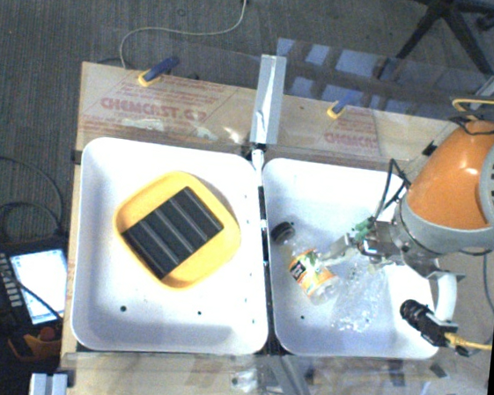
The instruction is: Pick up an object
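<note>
Tool (354, 242) over right bin (302, 336), nr orange-label bottle (312, 275); label unreadable

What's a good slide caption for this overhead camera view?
Arm's gripper hovers over a clear bottle in the right bin.

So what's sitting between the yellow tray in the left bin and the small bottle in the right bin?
In the camera view, the two bins' adjoining rims and a small dark object lie between the yellow tray and the bottle.
</note>
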Controlling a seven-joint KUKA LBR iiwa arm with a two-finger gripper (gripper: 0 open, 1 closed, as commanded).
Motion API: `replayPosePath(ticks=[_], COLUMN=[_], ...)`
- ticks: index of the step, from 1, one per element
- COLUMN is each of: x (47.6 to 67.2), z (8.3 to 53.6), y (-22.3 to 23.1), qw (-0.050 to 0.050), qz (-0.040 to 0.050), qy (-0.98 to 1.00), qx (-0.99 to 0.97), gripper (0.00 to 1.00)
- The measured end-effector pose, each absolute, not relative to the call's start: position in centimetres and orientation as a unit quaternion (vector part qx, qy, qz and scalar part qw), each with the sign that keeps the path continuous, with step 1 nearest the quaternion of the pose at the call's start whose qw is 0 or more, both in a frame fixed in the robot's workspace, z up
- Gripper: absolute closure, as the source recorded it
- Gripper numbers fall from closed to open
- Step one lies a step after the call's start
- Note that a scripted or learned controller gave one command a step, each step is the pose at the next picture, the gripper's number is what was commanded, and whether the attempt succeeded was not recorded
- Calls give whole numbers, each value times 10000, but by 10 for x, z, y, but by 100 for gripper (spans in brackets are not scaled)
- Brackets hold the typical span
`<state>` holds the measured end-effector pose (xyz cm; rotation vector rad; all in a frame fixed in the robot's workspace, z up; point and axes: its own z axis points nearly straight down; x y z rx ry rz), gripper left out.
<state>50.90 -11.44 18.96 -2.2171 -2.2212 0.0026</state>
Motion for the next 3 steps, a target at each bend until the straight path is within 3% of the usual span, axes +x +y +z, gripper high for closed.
replayPosePath(ticks=[1,2,3], x=[484,521,521], z=[202,98,107], y=[-123,-102,-102], qw=[7,5,15], qz=[0,-7,-7], qy=[-7824,-7980,-7976], qx=[-6228,-6026,-6032], gripper=[0,0,100])
